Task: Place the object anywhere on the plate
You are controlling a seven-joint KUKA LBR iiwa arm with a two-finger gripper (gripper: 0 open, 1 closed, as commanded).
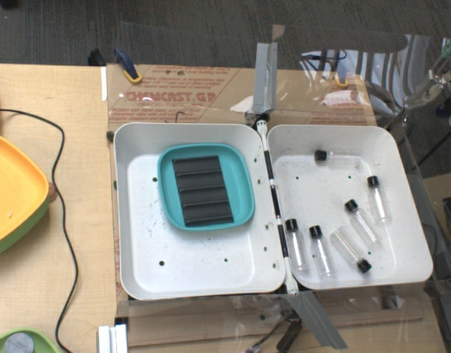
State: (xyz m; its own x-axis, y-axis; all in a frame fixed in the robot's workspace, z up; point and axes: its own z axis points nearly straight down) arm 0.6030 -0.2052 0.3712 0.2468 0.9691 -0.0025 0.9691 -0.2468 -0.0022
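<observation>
- Nearest the camera, clear vials with black caps [318,250] lie loose in the right bin [402,160], six in all, well apart from the plate.
- Teal plate [206,187] rests flat in the left bin [137,219], with a dark ribbed insert [203,190] on it.
- Yellow dishes [12,197] are stacked on the bench at far left.
- Gripper: outside the frame, so whether it is spread or pressed together cannot be told.

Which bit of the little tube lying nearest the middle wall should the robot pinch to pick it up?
Probably the clear middle of that vial, coming straight down from above. It lies flat in the right bin, black cap toward the far side, so the fingers should close across its narrow width. It lies very close to the divider wall, so one finger gets little room there.
</observation>
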